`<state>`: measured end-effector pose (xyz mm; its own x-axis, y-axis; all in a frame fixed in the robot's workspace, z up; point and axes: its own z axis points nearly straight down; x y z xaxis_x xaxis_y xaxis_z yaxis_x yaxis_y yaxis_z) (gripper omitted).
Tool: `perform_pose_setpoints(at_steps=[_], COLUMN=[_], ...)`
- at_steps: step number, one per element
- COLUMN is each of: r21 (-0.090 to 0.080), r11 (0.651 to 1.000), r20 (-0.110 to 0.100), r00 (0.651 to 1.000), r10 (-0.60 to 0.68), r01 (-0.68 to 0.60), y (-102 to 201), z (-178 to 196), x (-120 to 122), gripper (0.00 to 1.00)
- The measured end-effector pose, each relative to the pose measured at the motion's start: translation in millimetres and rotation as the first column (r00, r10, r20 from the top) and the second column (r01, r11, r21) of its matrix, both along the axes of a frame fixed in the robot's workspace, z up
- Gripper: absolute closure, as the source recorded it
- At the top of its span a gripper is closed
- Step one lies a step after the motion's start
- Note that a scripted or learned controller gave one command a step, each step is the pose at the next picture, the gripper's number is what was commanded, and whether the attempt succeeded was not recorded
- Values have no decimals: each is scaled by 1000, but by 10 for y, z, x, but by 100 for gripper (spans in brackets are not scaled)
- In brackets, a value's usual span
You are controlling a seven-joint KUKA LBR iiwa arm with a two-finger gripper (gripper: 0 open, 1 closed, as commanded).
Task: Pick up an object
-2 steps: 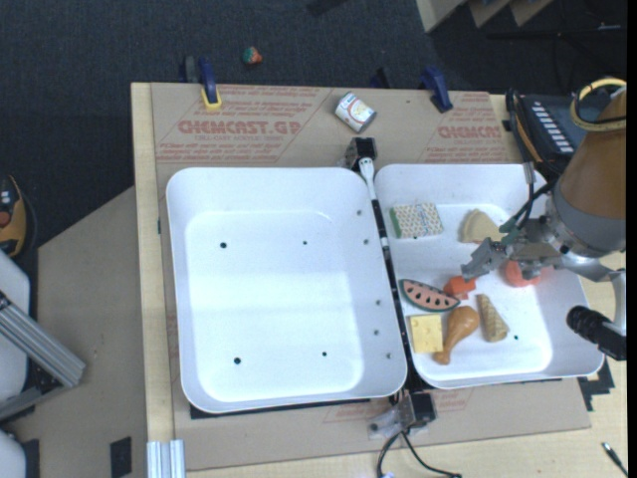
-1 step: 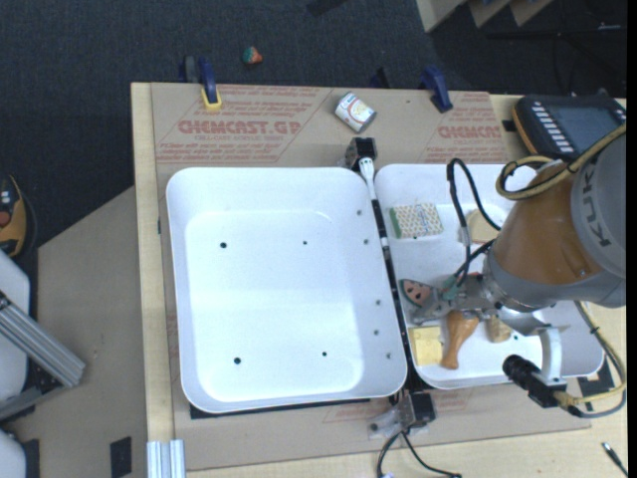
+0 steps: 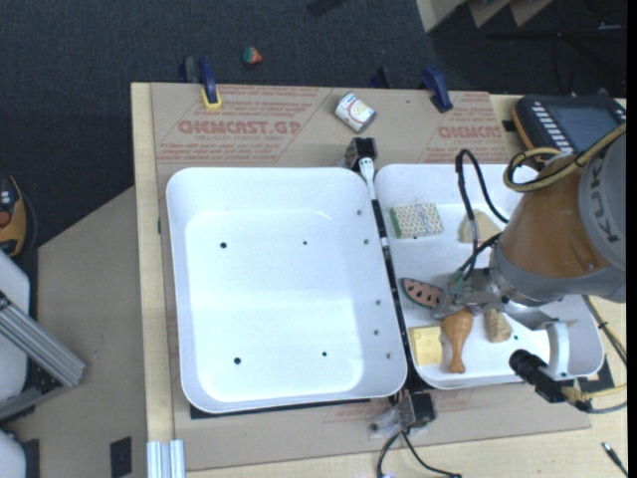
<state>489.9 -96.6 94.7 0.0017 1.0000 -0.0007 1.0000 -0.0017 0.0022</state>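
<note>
Locate the two-finger gripper (image 3: 468, 289) low inside the right-hand shallow white bin (image 3: 438, 179). The arm's grey wrist body covers most of it, so you cannot tell how it is set. Just below it lies the tan, drumstick-shaped toy (image 3: 457, 339), resting on the bin floor; nothing is seen clamped or raised. Judge the pick as not yet achieved: approach appears made, while grasp and lift remain.

Check the neighbouring candidates:
- a brown, speckled flat piece (image 3: 422, 292) just left of the gripper;
- a yellow square block (image 3: 426, 346) beside the drumstick toy;
- a green-and-white patterned pad (image 3: 416, 220) further up the bin;
- a small beige piece (image 3: 497, 325) under the wrist.

Note the arm pose: the orange-banded link (image 3: 550, 225) enters from the right and bends down over the bin, with a black cable (image 3: 470, 182) looping above. The left-hand shallow white bin (image 3: 269, 277) lies alongside.
</note>
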Motion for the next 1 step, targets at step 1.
perform_pose_setpoints(at_steps=[1], r21=[1], r11=[1000], r20=[8], r00=[1000], r10=[9], r01=[-9], y=[782], z=[950], x=[395], gripper=[100])
